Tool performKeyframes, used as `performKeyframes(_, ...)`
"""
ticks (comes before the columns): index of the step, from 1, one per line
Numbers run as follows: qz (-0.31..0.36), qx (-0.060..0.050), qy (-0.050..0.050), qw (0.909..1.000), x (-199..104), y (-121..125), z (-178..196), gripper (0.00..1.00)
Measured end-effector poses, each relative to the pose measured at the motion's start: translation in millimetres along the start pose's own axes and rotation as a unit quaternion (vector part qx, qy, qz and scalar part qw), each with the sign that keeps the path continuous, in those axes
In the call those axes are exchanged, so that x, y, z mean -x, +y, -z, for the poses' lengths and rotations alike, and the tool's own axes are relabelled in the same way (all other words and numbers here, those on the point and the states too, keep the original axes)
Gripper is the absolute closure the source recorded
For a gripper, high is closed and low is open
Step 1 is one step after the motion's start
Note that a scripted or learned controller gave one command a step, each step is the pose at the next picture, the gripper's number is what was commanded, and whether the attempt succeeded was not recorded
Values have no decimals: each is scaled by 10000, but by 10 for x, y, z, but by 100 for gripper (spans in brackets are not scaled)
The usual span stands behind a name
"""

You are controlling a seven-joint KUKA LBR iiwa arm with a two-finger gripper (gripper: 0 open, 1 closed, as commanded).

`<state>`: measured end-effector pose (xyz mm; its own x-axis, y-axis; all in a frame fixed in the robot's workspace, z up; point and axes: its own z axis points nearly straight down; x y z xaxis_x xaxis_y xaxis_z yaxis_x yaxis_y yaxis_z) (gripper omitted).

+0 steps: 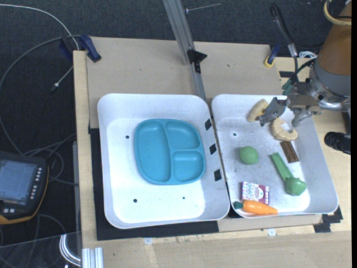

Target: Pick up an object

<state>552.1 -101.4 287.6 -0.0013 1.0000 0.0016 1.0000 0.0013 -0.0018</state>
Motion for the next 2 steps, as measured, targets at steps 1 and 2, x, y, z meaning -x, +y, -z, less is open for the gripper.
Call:
performKeyframes(1,-2,3,0,10000,1,1,0,0)
performKeyframes(2,-8,-21,0,10000,16,8,-420,0)
